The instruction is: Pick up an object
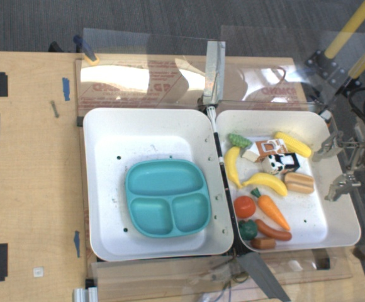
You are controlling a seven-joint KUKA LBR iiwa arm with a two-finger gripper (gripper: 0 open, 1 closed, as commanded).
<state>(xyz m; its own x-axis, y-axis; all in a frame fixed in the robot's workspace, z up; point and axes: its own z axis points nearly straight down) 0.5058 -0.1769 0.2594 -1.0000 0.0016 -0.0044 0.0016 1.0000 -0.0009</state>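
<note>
The right bin point(343, 231) holds several toy foods: three bananas point(267, 182), a black-and-white cow point(281, 163), a small carton point(269, 148), a hot dog bun point(299, 182), a tomato point(245, 207), a carrot point(273, 211) and a sausage point(272, 231). My gripper point(329, 170) hovers at that bin's right rim. It is open, with one finger near the upper banana and the other near the bun. Nothing sits between them. It touches no toy.
The left bin point(101, 168) carries a teal divided plate point(168, 197). A metal divider post point(214, 74) stands behind the seam between the bins. Green toy pieces point(239, 141) lie at the right bin's left side. Cables and a yellow bar point(355, 21) crowd the far right.
</note>
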